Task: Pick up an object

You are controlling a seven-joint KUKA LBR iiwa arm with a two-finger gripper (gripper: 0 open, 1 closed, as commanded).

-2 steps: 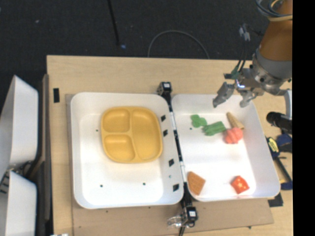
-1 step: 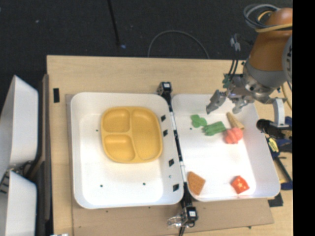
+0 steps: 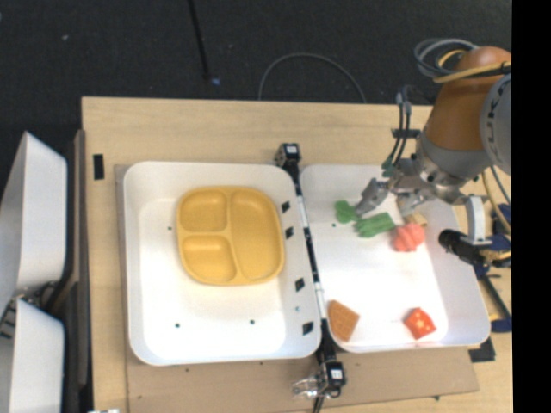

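While jaws [image 3: 392, 198] open, green piece [image 3: 374, 225] lies just below.

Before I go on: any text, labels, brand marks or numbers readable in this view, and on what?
None readable.
Yellow tray: plain, no marking.
Green piece, pink piece, orange wedge: no print visible.
Red block: pale specks on top, too small to read as anything.
Bins and arm: no legible label.
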